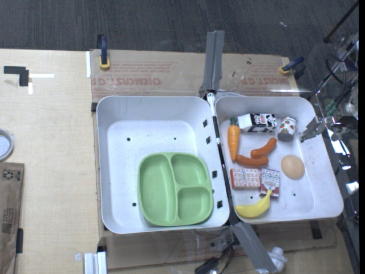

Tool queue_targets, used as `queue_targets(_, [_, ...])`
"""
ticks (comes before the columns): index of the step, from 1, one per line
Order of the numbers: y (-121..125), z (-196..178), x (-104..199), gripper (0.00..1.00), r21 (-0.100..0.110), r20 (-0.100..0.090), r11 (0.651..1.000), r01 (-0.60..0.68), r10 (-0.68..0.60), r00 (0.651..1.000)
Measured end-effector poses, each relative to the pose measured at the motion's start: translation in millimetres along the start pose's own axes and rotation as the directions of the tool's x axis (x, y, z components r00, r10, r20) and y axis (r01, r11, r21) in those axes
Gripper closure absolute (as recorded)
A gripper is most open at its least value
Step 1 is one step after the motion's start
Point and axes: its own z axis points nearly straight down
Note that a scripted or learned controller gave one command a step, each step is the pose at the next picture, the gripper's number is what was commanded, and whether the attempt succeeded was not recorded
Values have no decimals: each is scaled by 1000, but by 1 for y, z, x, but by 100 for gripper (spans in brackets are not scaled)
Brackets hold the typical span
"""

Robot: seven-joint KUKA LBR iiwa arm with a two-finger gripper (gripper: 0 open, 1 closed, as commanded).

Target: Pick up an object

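Over on the right side of the camera view, the right bin [328, 170] holds all the loose things: a carrot [233, 142] standing lengthwise near the divider, two sausages [258, 154] lying crossed just beside it, a small milk carton [258, 122] and a little can [287, 128] along the far wall, a tan egg [292, 166], two printed packets [255, 180] side by side, and a banana [255, 207] at the near edge. The left bin [114, 153] carries a green divided plate [175, 188], nothing lying in its compartments.

The gripper [315, 129] hangs at the right bin's far right corner, just beside the can and above the wall rather than over any one item. Nothing sits in it, and whether it is spread or closed I cannot tell from this angle.

I judge the pick has not begun in earnest; this looks like the approach. The next move calls for settling over one target — the can or the egg lie nearest — then descending squarely around it.
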Motion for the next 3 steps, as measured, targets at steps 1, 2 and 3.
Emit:
queue_targets(1, [75, 108, -3, 0, -2, 1, 1000, 15, -15, 1000])
queue_targets(2, [93, 144, 5, 0, -2, 1, 1000, -8, 8, 1000])
queue_targets(3, [93, 134, 5, 100, -3, 3, 1000, -5, 5, 1000])
